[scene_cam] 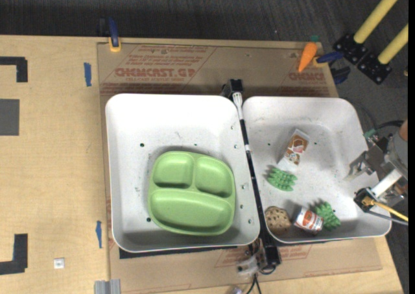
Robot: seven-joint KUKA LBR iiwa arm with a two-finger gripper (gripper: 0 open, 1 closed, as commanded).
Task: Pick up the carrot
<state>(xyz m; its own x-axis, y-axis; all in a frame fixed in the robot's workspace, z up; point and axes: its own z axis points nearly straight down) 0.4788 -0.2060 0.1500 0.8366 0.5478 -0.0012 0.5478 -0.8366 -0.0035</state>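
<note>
Meanwhile carrot (307, 55) lies outside bins, hand (375, 182) well apart.

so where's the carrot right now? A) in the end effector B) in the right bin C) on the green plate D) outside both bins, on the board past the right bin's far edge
D: the carrot lies on the board beyond the right bin, next to a blue clamp, well away from the end effector at that bin's right side.

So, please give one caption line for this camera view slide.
Orange plastic carrot lies on the cardboard behind the right white bin; gripper hovers nearby.
</note>
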